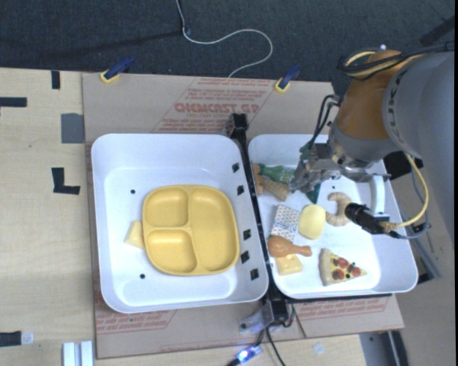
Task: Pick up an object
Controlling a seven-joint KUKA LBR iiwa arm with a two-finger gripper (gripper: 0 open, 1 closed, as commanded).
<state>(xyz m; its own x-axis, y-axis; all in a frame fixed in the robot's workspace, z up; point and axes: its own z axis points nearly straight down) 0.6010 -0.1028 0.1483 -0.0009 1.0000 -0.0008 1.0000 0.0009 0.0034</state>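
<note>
The right bin [401, 277] holds several toy foods: a pale yellow round piece [312, 221], a pizza slice [339, 268], a brown drumstick [287, 245], a yellow cheese block [289, 264], a speckled cracker [285, 220], a tan curled piece [340, 207] and a green and tan item [273, 181]. My gripper [305, 180] hangs over the upper middle of this bin, just right of the green and tan item and above the yellow round piece. Its fingertips are too dark and small to read.
The left bin [114, 158] carries a yellow divided plate [191, 229] with a pale yellow wedge [134, 235] at its left. A black divider [248, 197] runs between the bins. The arm's orange band [366, 101] and cables [412, 212] overhang the right bin.
</note>
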